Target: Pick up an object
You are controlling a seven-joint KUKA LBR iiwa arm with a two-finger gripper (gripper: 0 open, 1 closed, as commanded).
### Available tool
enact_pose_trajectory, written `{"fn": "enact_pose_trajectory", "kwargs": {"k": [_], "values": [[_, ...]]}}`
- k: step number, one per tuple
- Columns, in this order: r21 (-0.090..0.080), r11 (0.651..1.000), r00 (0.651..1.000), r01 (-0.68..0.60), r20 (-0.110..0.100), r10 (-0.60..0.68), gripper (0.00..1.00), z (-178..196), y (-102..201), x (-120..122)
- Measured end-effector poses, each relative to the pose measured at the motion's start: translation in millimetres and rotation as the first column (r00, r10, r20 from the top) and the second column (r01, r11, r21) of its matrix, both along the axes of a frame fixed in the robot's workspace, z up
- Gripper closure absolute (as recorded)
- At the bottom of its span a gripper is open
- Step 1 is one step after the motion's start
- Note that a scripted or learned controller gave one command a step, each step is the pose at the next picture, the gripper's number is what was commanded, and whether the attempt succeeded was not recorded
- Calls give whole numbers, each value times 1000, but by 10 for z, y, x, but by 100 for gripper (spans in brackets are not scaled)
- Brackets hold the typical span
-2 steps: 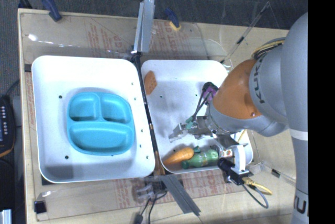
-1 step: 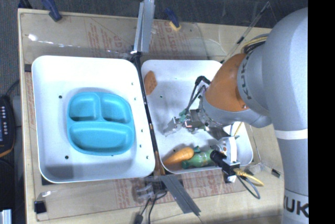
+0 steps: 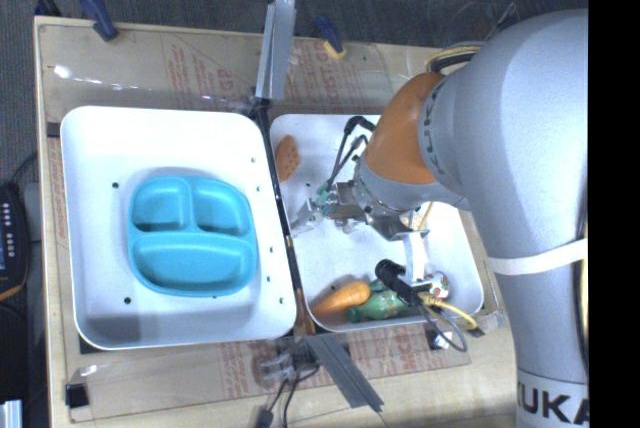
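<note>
My pincer (image 3: 330, 204) hangs low in the right bin (image 3: 460, 226), hunting something to lift.
Its spread I cannot tell; the carrot (image 3: 341, 297) lies just below it, the blue tray (image 3: 192, 236) well off to its left.

Read "KUKA" in white capitals, partly cut off, low on the grey arm (image 3: 550, 401). Noted faint reddish printing across the counter (image 3: 190, 66), too small and blurred to decipher.

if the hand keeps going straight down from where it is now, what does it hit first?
Most likely the bare white floor of the right bin. The hand points down over the bin's upper-middle part, with the brown object off to its upper left and the carrot nearer the camera. Depth is unclear from this slant.
</note>
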State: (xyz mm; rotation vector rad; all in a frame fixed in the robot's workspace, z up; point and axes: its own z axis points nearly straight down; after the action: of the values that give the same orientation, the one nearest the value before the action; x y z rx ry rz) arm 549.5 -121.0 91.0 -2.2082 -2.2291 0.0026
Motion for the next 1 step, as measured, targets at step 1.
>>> {"fn": "enact_pose_trajectory", "kwargs": {"k": [1], "values": [[-1,1000,1000,0,5,0,0,14,-140,-719]]}}
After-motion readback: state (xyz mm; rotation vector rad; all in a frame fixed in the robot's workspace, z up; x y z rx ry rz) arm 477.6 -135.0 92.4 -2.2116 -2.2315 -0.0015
